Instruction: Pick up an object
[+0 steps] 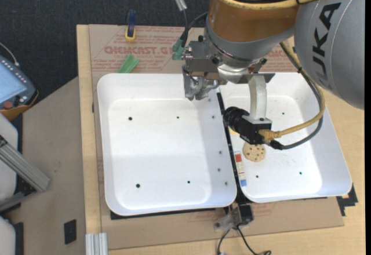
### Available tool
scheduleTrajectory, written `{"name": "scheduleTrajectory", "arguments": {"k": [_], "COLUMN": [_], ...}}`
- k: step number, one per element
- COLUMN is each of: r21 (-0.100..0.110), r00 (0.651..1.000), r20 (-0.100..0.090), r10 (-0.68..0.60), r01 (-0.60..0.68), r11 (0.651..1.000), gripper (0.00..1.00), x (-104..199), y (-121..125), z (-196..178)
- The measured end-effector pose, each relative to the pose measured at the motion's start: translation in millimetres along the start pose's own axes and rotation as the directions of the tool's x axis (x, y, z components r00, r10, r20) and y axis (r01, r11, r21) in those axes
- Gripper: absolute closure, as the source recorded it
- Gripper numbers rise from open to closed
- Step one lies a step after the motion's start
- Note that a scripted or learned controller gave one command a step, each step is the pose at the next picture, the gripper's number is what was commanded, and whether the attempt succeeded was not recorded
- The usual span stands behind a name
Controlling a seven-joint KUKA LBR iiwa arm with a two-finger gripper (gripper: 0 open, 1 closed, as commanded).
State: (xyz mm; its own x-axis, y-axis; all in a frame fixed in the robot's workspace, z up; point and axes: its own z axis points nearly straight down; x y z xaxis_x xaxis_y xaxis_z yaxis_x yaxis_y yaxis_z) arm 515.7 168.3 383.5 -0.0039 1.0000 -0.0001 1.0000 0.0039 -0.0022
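Note:
A round tan cookie-like disc [254, 152] with dark dots lies in the right bin [301, 181], near its left side. A small card [239, 168] with red and blue marks lies just below and left of the disc, beside the divider. My gripper [197, 90] hangs over the far right corner of the left bin [156, 149], close to the divider between the bins and well up and left of the disc. I see nothing in it. A black fitting [243, 123] with a yellow hose hangs from the arm just above the disc.
The big grey and orange arm [261, 10] covers the far part of the right bin. A green piece [128, 64] and a blue and yellow clamp [131, 28] sit on the cardboard behind the left bin.

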Motion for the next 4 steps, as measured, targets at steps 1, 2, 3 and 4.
{"name": "scheduleTrajectory", "arguments": {"k": [1, 2, 3, 4], "r21": [-0.018, 0.017, 0.003, 0.003], "r00": [1.0, 1.0, 1.0, 1.0], "r20": [-0.004, 0.005, 0.001, 0.004], "r10": [0.002, -0.003, 0.005, 0.015], "r01": [-0.002, 0.002, -0.005, -0.015], "r11": [1.0, 1.0, 1.0, 1.0], "gripper": [1.0, 1.0, 1.0, 1.0], "x": [8, 59, 35, -61], "y": [55, 12, -38, -23], "z": [-118, 51, 38, 66]}}
